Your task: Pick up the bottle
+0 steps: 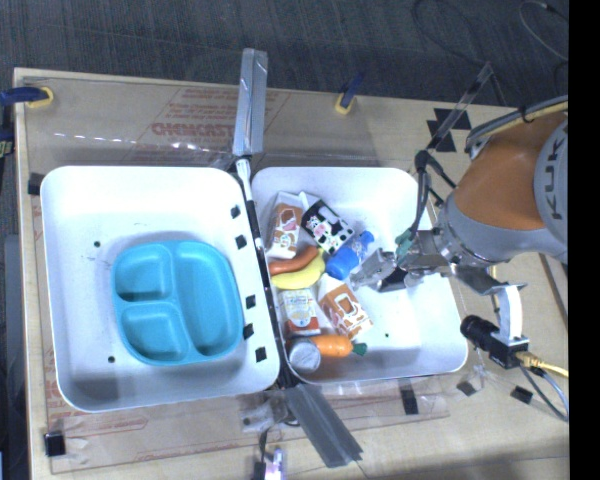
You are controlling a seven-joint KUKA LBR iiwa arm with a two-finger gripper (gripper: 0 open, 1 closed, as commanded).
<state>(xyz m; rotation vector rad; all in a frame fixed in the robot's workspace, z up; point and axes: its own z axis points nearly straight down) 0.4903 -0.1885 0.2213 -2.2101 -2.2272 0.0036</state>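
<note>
A blue tray (173, 301) with three compartments is seen in the left bin (70, 228), lying flat near the middle of the white floor. The divider (250, 268) between the two bins is marked by small black clips along its length.

In the right bin (420, 338) a cluster of small items is gathered against the left wall. At the top of the cluster a small carton (286, 225) with a brown and white print is laid, and just to its right a black-and-white cow-patterned carton (327, 228) is tilted. Below these, a toy sausage (293, 261) and a banana (298, 277) are pressed together, touching. Lower still, two more printed cartons (300, 310) are set side by side, and at the bottom a carrot (332, 346) with a green tip is placed beside a round grey can (304, 354).

The bottle (345, 258) is found at the right edge of the cluster, just below the cow-patterned carton and beside the banana. It is seen as a small blue body, lying on its side and tilted; its cap cannot be made out.

The gripper (380, 271) is positioned just right of the bottle, low over the bin floor. Whether its fingers are spread or closed cannot be told, and nothing is seen to be grasped. The grey and orange arm (505, 193) is extended in from the right.
</note>
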